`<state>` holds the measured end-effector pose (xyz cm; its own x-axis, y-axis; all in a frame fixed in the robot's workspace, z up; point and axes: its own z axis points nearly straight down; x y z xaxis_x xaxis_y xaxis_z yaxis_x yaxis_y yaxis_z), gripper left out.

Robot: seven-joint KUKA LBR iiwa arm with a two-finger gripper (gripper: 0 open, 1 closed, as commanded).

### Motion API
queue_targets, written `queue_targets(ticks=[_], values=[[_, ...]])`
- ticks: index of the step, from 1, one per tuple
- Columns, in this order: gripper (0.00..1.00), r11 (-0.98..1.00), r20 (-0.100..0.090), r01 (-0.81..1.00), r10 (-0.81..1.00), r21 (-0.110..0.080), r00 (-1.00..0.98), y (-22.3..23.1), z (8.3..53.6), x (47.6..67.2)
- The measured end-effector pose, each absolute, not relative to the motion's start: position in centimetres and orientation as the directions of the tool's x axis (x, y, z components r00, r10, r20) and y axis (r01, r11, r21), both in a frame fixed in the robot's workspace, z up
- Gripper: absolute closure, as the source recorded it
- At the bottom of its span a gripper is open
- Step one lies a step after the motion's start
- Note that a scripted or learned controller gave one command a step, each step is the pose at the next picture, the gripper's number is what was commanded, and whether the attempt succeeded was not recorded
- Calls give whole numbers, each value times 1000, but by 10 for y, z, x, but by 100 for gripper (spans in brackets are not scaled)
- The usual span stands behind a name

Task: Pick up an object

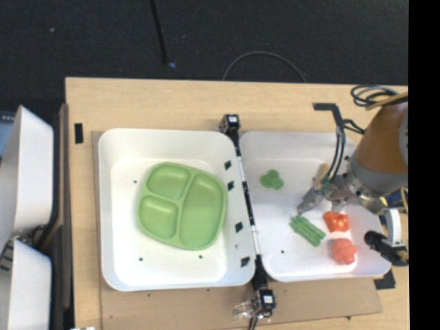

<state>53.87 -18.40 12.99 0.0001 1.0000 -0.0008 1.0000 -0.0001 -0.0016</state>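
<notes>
In the right bin (289,146) lie a small green broccoli-like piece (271,179), a long green ridged piece (307,229), a red piece (335,221) and a salmon-red rounded piece (344,251). My gripper (311,194) reaches in from the right, its fingers spread open just above the long green piece and left of the red piece. Nothing sits between the fingers. The broccoli-like piece lies apart, to the gripper's upper left.
The left bin (117,253) holds a light green divided plate (182,205). A raised divider with black clips (242,205) separates the bins. Cables (337,126) run along the arm over the right bin's far side.
</notes>
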Motion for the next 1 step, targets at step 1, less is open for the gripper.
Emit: queue_targets(ticks=[1], values=[[0,-3,-2,1000,1000,-1,3,-185,99,539]])
